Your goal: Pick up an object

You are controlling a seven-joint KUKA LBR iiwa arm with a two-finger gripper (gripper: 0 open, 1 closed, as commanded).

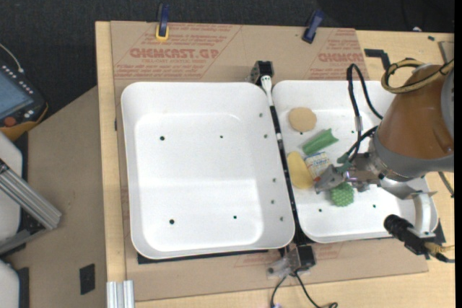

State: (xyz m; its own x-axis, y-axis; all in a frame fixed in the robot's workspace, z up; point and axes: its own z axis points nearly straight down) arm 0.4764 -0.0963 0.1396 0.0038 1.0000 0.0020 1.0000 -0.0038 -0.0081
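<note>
While the gripper (338,179) hangs low in the right bin (361,231), can't tell its finger state, it's touching the green knobbly ball (343,196), yellow block (298,169) just beside.

The arm (411,130) is seen entering from the right, its orange band uppermost and the grey wrist section below it, bent downward and to the left. The gripper (336,179) is carried at the wrist's lower left end, low and angled leftward, with black cables looped above and behind it along the arm. The state of the gripper is not resolved from this slanted overhead view, as the tip is small and partly masked by the wrist housing.
</note>
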